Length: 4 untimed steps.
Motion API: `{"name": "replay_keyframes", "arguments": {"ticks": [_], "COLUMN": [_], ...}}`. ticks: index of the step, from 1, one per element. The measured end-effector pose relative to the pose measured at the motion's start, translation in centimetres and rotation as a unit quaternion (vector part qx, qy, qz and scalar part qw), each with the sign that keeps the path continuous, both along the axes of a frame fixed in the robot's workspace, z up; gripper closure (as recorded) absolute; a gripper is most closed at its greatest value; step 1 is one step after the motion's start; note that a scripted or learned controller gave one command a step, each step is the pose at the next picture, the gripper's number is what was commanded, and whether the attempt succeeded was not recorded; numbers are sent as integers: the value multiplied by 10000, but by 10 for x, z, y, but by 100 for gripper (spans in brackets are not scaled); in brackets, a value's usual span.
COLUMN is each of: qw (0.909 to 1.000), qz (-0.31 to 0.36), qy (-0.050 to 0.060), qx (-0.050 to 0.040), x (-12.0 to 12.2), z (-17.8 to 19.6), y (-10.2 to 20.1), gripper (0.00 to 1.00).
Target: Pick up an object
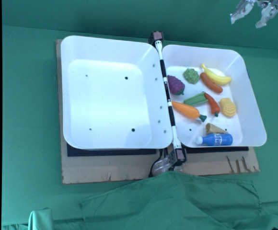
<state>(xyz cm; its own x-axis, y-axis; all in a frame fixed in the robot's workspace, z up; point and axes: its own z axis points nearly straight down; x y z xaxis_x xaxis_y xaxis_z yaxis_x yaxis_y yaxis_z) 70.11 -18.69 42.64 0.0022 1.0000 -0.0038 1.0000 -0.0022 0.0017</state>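
Gripper [251,16] hangs at top right, above and beyond the right bin [247,71], fingers spread apart, nothing btwn them. White bins: 2, side by side. Right bin contents, 1 ea.: banana [216,75], green veg [191,75], purple grapes [175,85], red sausage [211,83], green pod [195,99], red pepper [212,104], corn [228,108], orange carrot [187,110], wedge [214,128], blue bottle [215,139]. Total 10 objs, all well apart from gripper.

The hand [252,17] sits at the top right corner, and the arm behind it is cut off by the picture's edge. Green cloth [177,202] covers the cardboard's [105,169] front edge and runs off the bottom. The blue bottle's [215,139] label is too small to read.
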Motion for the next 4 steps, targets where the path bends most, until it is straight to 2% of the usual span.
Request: {"name": "replay_keyframes", "arguments": {"ticks": [1,2,3,4], "qw": [10000,10000,10000,10000], "qz": [-23,-19,-25,-28], "qy": [70,70,3,4], "qx": [22,27,2,3], "x": [-61,-110,-105,-105], "z": [-83,-166,-152,-152], "y": [-1,-1,-2,-2], "gripper": [0,0,100,0]}}
